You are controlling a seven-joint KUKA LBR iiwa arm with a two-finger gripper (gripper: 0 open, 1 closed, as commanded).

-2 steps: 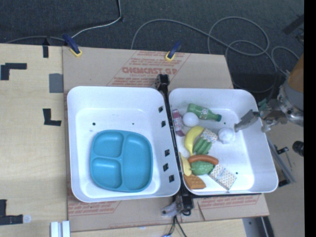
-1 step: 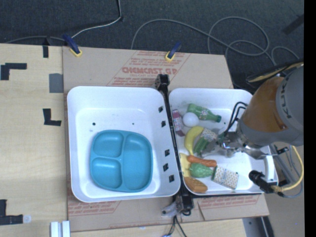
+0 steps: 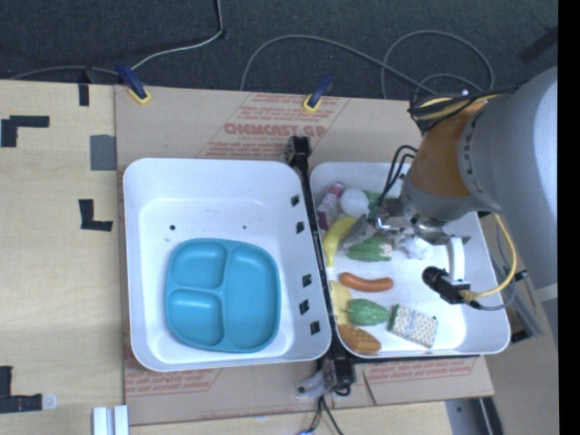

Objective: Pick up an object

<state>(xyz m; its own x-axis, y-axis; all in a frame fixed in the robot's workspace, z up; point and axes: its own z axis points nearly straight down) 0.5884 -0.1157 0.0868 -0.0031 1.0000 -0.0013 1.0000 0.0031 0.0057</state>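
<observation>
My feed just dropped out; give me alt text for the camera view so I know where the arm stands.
The gripper is down in the right bin among toy foods: a banana, a hot dog and a green vegetable. The left bin holds a blue divided plate.

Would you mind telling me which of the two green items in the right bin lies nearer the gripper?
The upper green item, right beside the gripper and next to the yellow banana; the other green item lies below the orange sausage.

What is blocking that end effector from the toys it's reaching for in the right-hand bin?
Nothing visible. The end effector is already down among the toys in the right bin, right at the yellow banana and a green piece.
</observation>
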